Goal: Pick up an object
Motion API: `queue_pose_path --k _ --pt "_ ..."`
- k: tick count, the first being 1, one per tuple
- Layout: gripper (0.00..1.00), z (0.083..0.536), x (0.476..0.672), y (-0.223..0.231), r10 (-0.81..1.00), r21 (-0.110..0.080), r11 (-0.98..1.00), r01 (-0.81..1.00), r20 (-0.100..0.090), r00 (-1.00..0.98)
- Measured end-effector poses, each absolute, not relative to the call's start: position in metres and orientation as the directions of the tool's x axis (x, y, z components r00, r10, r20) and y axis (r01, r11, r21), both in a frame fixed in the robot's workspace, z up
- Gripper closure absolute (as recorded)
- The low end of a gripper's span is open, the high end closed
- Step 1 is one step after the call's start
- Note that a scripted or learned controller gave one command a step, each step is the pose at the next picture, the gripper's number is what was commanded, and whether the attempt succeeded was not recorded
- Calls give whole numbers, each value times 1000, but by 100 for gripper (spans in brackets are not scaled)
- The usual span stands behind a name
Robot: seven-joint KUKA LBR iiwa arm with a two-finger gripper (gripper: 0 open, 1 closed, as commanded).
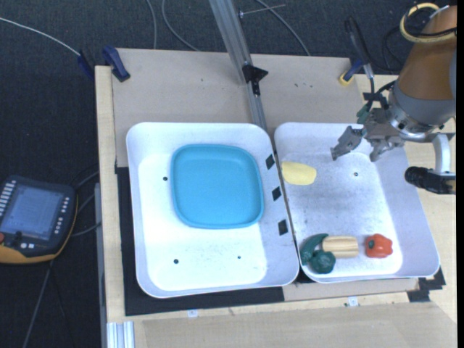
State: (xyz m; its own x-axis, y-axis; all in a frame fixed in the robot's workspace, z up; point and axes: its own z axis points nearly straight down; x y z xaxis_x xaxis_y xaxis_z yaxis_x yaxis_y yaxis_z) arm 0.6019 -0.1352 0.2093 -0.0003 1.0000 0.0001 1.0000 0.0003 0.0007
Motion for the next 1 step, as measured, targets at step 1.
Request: queue_pose_path --k 1 --pt "0 165 606 -130 1000 -3 1 1000 0 -1"
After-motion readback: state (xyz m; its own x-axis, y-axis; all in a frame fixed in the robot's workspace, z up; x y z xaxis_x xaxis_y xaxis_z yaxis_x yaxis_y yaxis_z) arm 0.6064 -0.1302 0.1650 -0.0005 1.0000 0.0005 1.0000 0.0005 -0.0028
